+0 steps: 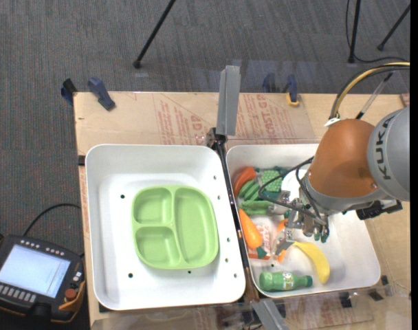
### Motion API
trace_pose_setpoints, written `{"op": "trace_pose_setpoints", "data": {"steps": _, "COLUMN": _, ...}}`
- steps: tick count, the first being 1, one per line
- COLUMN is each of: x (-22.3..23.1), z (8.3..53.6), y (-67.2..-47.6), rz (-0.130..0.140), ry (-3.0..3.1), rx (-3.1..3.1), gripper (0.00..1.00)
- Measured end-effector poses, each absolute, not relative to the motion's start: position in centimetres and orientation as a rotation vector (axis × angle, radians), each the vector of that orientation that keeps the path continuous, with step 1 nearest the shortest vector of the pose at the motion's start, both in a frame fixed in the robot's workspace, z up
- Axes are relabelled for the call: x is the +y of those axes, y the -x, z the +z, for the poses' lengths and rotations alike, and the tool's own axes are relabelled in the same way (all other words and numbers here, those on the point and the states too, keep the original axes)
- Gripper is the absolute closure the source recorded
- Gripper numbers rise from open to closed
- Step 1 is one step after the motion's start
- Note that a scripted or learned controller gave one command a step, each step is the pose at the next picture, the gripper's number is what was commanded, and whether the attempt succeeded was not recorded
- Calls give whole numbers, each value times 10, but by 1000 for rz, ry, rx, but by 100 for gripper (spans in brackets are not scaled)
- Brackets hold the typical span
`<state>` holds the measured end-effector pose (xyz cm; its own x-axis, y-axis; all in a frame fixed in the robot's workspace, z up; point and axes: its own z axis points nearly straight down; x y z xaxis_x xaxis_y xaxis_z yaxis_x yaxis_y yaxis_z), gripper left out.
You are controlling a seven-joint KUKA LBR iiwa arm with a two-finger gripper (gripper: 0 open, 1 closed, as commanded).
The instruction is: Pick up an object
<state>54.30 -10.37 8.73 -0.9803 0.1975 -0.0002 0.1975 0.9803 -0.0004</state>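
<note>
The right bin holds a pile of toy food: a yellow banana, a green bottle, an orange carrot, a red-orange pepper, green pods and a green dotted piece. My gripper hangs low over the middle of this bin, just left of the banana and above a pale wrapped item. The orange wrist band sits above it and hides part of the bin. Whether anything sits between the fingers is unclear.
The left bin holds a green three-compartment plate. A grey post stands at the back between the bins. A teach pendant lies at the lower left, off the bench. Tripod legs stand on the floor behind.
</note>
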Motion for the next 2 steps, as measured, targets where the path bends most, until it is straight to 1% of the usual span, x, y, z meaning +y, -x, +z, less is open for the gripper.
{"op": "trace_pose_setpoints", "data": {"steps": 1, "x": -102, "z": 97, "y": -544, "rz": 2, "ry": -307, "rx": 3125, "gripper": 100}}
{"op": "trace_pose_setpoints", "data": {"steps": 2, "x": -102, "z": 97, "y": -544, "rz": 2, "ry": -306, "rx": 3126, "gripper": 0}}
